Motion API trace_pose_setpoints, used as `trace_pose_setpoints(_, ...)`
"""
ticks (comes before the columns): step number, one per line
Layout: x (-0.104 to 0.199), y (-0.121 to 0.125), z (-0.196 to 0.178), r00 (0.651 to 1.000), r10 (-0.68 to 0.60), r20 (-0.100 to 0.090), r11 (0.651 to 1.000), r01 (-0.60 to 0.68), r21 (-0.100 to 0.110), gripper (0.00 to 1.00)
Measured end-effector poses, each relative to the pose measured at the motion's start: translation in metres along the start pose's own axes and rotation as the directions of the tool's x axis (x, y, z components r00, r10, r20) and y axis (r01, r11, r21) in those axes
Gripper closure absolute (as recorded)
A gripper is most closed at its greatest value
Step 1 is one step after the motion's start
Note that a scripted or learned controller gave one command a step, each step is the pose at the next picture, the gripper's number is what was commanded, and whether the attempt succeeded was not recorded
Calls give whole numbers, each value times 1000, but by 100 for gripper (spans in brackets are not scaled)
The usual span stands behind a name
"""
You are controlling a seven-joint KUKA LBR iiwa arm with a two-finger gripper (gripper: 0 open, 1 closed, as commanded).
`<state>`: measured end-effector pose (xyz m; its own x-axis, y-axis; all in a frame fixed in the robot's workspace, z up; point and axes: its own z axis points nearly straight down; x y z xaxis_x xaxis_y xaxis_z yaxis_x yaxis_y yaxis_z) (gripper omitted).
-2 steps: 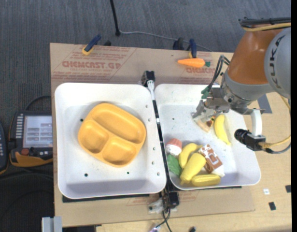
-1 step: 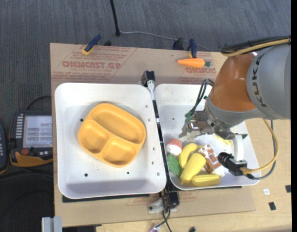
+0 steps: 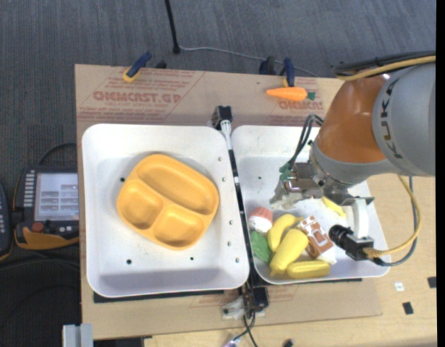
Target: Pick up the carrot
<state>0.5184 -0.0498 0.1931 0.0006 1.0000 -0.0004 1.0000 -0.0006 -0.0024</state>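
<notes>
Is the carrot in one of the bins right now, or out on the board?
Out. The carrot lies on the brown board beyond the right bin, apart from its rim, while the gripper is over that bin.

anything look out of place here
Yes: the carrot lies outside both bins, on the brown board past the right bin's far rim, near a blue clamp. The other toy foods are heaped in that bin's near end, where the arm hangs over them.
</notes>
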Motion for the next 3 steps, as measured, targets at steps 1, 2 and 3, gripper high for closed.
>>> trace_pose_setpoints(1, 0, 0, -9, 1000, 0, 0, 1000, 0, 1, 100)
trace_pose_setpoints(2, 30, -35, 10, 1000, 0, 0, 1000, 0, 0, 100)
trace_pose_setpoints(3, 30, -35, 9, 1000, 0, 0, 1000, 0, 0, 0)
